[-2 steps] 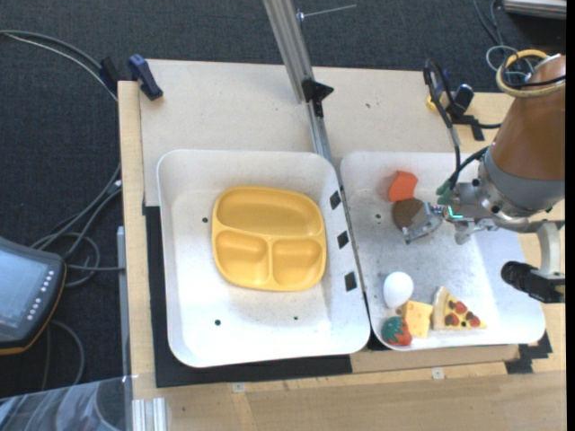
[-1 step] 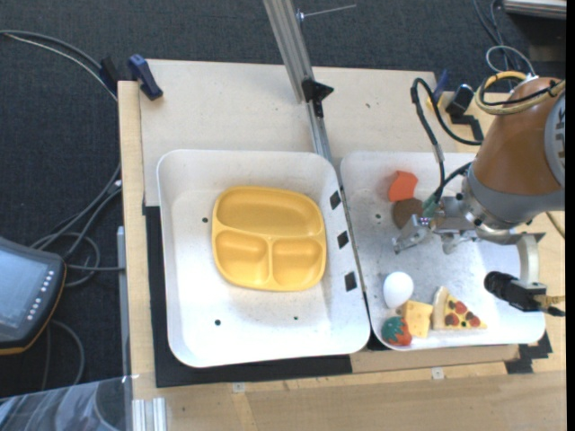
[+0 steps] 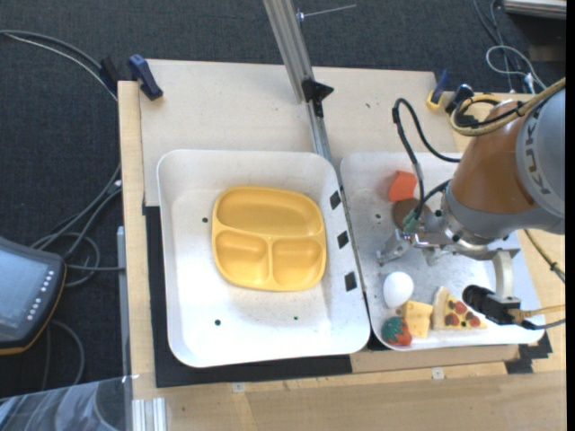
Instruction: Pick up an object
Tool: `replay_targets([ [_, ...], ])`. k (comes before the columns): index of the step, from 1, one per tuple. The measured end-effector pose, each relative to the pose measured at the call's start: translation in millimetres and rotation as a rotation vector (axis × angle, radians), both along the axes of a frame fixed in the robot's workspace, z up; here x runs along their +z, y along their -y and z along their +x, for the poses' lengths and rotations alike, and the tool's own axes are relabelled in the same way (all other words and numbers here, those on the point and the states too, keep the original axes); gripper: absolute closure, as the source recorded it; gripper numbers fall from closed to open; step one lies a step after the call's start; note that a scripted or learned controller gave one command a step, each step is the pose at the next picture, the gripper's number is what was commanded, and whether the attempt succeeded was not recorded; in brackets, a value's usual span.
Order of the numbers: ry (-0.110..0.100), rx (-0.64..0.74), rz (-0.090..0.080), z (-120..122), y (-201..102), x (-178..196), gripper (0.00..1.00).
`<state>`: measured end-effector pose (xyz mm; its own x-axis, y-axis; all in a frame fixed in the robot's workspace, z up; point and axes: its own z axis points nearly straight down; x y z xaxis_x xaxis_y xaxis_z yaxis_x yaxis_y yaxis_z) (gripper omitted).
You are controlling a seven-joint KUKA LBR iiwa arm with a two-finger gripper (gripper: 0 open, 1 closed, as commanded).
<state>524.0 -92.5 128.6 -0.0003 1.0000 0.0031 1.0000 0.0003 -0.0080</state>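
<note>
My gripper (image 3: pixel 409 253) hangs low over the middle of the right bin (image 3: pixel 368 187), open, with nothing between its fingers. A white egg (image 3: pixel 398 287) lies just in front of it, apart from it. An orange block (image 3: pixel 403 185) and a brown round piece (image 3: pixel 406 212) sit behind the gripper, the brown one partly hidden by the wrist. Along the bin's front edge lie a green and red fruit (image 3: pixel 395 330), a yellow cheese wedge (image 3: pixel 418 317) and a pizza slice (image 3: pixel 456 312).
The left bin (image 3: pixel 184 241) holds a yellow divided plate (image 3: pixel 269 238). A metal pole (image 3: pixel 292 34) slants across the back of the bench. The arm's grey and orange body (image 3: pixel 503 178) covers the right bin's right side. Cables trail at the back right.
</note>
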Motion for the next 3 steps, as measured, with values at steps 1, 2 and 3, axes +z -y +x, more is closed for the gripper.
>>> replay_targets([
  [1, 0.0, 0.0, 0.0, -1.2, -0.9, -38.6, 0.0],
  [2, 0.007, 0.001, 0.0, 0.6, -1.2, -25.4, 1.0],
  [3, 0.013, 0.001, -0.004, 1.4, -3.4, 17.5, 1.0],
])
